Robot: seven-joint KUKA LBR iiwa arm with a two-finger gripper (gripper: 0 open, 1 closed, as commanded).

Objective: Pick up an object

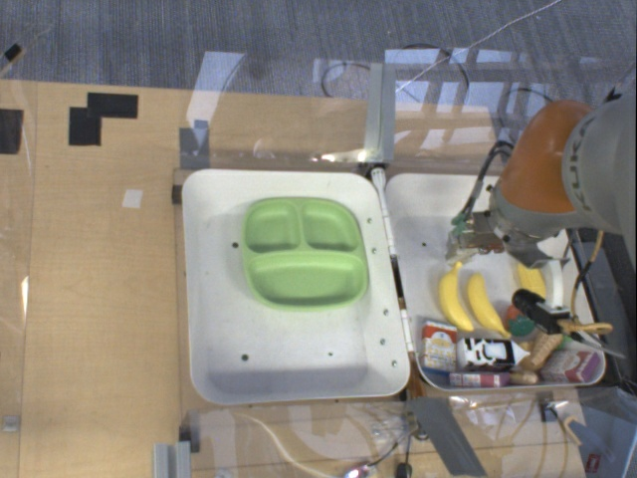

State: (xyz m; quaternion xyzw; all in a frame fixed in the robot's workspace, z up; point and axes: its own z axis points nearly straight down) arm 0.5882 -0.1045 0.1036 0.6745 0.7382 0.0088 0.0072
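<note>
1. Where the arm [572, 167] reaches into the right bin [418, 207], its gripper [470, 239] hangs just above two bananas [470, 302]; I cannot tell its state.
2. Cartons, perhaps, crowd the near wall.
3. A green tray [304, 252] lies in the left bin [214, 267].

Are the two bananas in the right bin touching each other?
Cannot tell. In the camera view the two bananas lie side by side in the right bin, nearly meeting at their lower ends, but no gap or contact shows plainly.
</note>
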